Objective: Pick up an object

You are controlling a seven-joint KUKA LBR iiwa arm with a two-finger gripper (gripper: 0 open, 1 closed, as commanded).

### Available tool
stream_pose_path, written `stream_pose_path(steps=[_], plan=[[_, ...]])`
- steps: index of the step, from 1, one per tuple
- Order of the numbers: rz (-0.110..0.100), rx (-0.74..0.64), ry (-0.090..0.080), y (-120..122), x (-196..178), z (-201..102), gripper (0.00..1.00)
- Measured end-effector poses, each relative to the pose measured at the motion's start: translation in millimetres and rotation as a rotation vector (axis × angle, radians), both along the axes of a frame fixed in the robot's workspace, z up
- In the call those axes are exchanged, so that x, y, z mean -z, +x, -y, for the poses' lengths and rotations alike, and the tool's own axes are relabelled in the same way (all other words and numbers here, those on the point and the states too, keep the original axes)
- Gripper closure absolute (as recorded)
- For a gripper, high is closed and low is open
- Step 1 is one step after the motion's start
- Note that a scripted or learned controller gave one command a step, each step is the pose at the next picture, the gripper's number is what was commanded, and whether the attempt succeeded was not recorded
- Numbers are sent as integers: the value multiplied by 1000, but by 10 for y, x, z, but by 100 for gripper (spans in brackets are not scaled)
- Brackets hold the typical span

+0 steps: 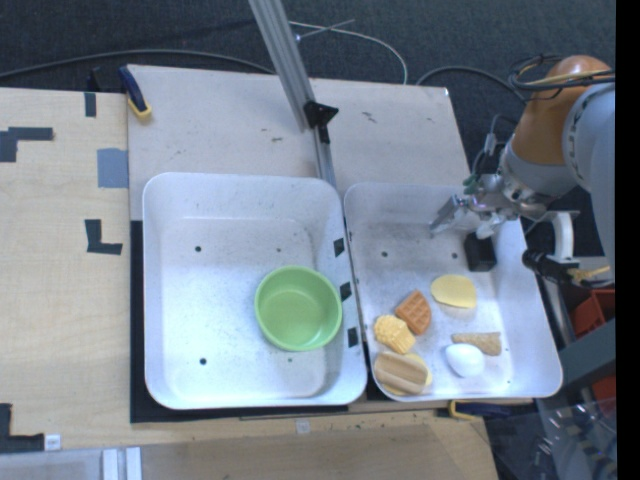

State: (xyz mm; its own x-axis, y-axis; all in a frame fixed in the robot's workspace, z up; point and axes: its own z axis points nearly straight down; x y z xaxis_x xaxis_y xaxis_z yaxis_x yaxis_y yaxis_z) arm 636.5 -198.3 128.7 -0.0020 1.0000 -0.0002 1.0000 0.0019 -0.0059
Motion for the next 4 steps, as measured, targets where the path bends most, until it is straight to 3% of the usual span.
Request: stream_pose_path(steps=[1, 2, 4], plan=[[21, -2, -5, 51, 175, 1, 0], [4, -1, -1, 6, 156, -9, 100], [11, 0, -1, -70, -903, -156, 100]])
